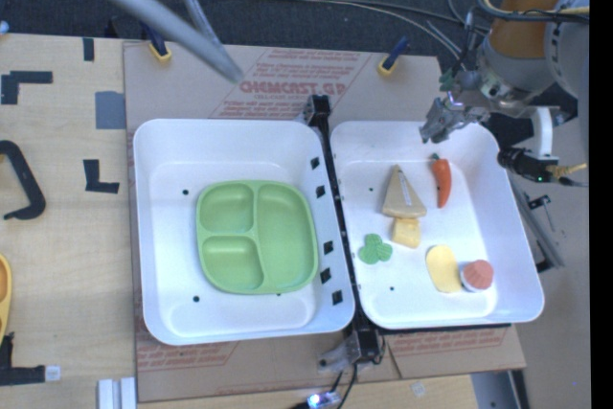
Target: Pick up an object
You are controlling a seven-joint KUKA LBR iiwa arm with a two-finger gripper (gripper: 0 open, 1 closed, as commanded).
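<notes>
The right bin point(508, 235) holds several toy foods: an orange carrot point(442, 181), a tan wedge point(402, 193), a small yellow cube point(407, 233), a green broccoli piece point(374, 251), a yellow oval piece point(442, 267) and a red-and-grey round piece point(477, 276). My gripper point(440, 126) hangs over the bin's far edge, just above and behind the carrot. Nothing shows between its fingers.
The left bin point(163, 158) holds a green divided tray point(257, 237). A black clip strip point(330, 206) runs between the two bins. Cables and a grey pole cross the dark background at the top. Yellow clamps point(388, 64) pin the cardboard.
</notes>
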